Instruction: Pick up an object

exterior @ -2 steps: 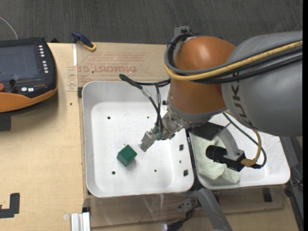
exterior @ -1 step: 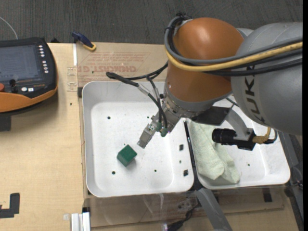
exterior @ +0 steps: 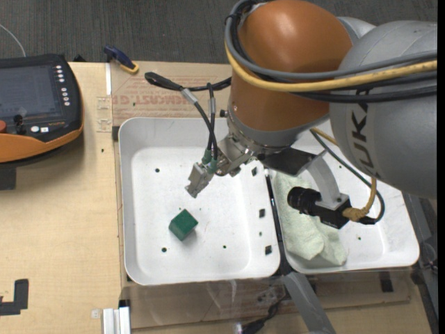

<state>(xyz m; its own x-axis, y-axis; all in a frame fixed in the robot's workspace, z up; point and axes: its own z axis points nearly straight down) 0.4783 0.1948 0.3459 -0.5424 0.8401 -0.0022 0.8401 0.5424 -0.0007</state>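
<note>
So the thing to grab here is pretty clearly the green block (exterior: 183, 225), sitting on the floor of the left bin (exterior: 139, 207), toward the front-middle of it. It's a small cube-ish piece turned a bit diamond-wise to the bin walls, so there's no real long axis to line up with; either pair of flat faces would do, as long as the wrist matches that rotation.

The gripper (exterior: 197, 181) hangs over the same bin, up and slightly right of the block. From the gripper, the block lies at roughly 7 o'clock, near but clearly apart, with bare white bin floor between them. Nothing's touching.

Jaws: honestly I can't tell whether they're apart or together. The tip is a small grey blur from this angle and it's seen side-on. I don't see anything caught in it, though.

My guess is the next move needs a short slide toward 7 o'clock, plus a descent, before any closing makes sense.

Over in the right bin (exterior: 389, 252) there's a crumpled pale cloth (exterior: 306, 232) at about 3 o'clock from the gripper, well apart and partly under the arm's black cable fitting (exterior: 316, 204).
</note>
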